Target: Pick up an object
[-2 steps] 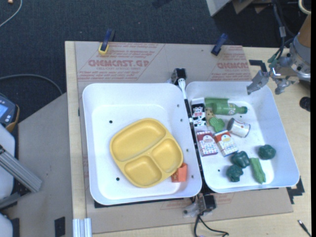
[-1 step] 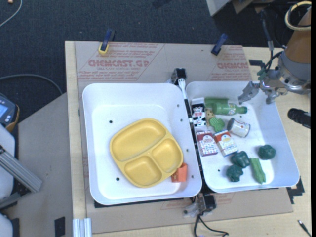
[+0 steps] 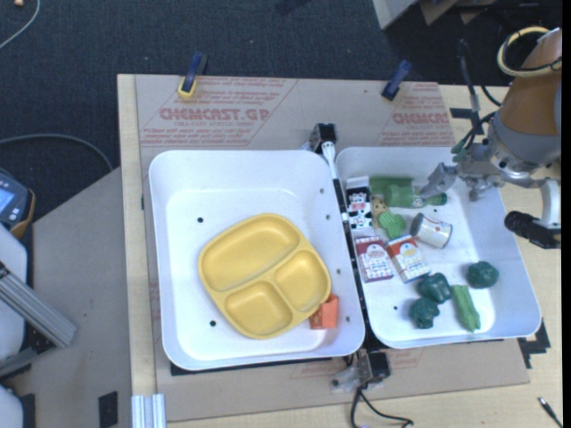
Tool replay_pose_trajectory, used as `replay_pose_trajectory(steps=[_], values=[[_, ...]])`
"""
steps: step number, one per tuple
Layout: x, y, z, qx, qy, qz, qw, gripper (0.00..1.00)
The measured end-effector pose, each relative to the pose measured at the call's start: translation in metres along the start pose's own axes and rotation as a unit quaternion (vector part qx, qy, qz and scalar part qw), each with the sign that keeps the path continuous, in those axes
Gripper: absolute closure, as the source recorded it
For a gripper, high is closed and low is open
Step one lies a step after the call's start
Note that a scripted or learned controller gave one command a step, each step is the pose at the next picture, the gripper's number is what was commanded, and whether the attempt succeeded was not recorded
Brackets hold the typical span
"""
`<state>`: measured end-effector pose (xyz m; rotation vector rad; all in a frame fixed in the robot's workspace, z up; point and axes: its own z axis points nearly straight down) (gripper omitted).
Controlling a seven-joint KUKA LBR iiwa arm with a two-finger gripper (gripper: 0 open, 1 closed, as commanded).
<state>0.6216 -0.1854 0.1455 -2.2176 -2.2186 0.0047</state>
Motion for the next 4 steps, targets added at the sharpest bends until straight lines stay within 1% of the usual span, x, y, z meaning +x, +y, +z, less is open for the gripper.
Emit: replay_pose_trajectory(steps=[1,2,3,4], values=[[0.006,-0.004,0.062,0.001,0.000,0.000,1.0000,0.00],[0.006,-0.004,0.061,-0.001,0.000,0.001,1.0000,0.00],[0.005,-0.004,0.050,-0.003,-0.001,0.001,1.0000,1.00],[0.001,-0.005,-0.014,-0.006,-0.002,0.001,1.0000,1.00]])
